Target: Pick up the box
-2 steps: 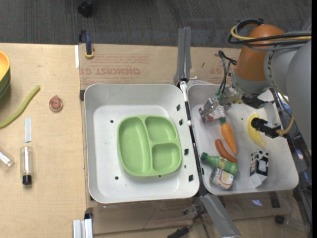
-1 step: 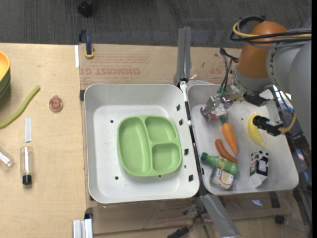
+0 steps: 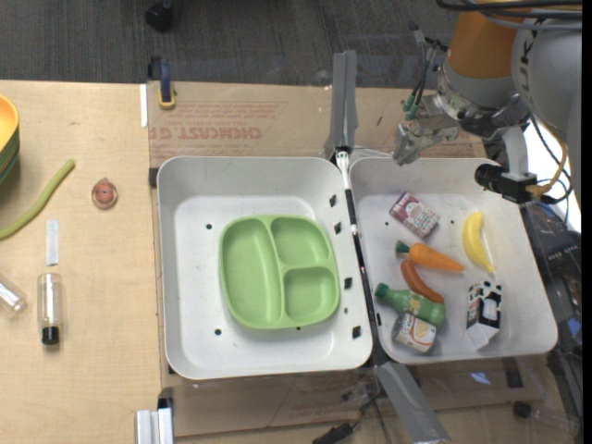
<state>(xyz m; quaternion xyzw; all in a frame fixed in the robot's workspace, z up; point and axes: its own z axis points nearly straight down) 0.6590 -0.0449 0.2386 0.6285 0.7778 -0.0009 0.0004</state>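
Note:
A small pink and maroon box [image 3: 413,215] lies flat in the far part of the right bin [image 3: 536,340]. A black-and-white carton [image 3: 483,307] stands near that bin's front right corner. My gripper [image 3: 406,148] hangs over the far left edge of the right bin, a little behind the pink box and apart from it. Nothing shows in the gripper.
The right bin also holds a banana [image 3: 475,240], a carrot [image 3: 431,257], a red-orange piece [image 3: 421,281], a green bottle [image 3: 410,302] and a small jar [image 3: 414,332]. A green divided plate [image 3: 277,271] sits in the left bin [image 3: 185,248]. Small items lie on the bench at the left.

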